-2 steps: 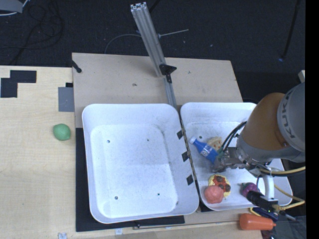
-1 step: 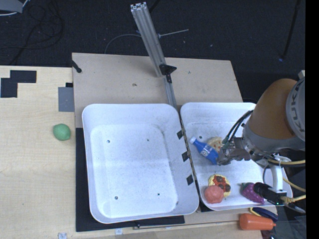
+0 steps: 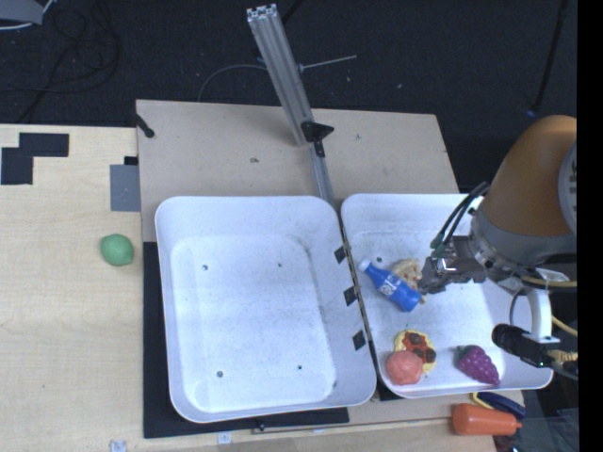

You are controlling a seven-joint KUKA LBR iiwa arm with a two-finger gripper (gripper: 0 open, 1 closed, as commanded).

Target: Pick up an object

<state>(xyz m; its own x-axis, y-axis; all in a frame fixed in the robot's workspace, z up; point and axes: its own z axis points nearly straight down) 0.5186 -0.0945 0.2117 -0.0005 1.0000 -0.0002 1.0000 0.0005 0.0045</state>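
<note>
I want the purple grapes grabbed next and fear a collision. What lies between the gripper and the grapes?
In the camera view, bare white floor of the right bin lies between the gripper and the purple grapes; the blue bottle sits on the gripper's other side.

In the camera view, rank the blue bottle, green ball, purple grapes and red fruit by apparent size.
1. blue bottle
2. red fruit and purple grapes, too alike to separate
3. green ball, only slightly smaller

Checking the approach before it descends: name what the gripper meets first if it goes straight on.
Probably the blue bottle, lying just ahead of the gripper in the right bin; depth is unclear from this view.
</note>
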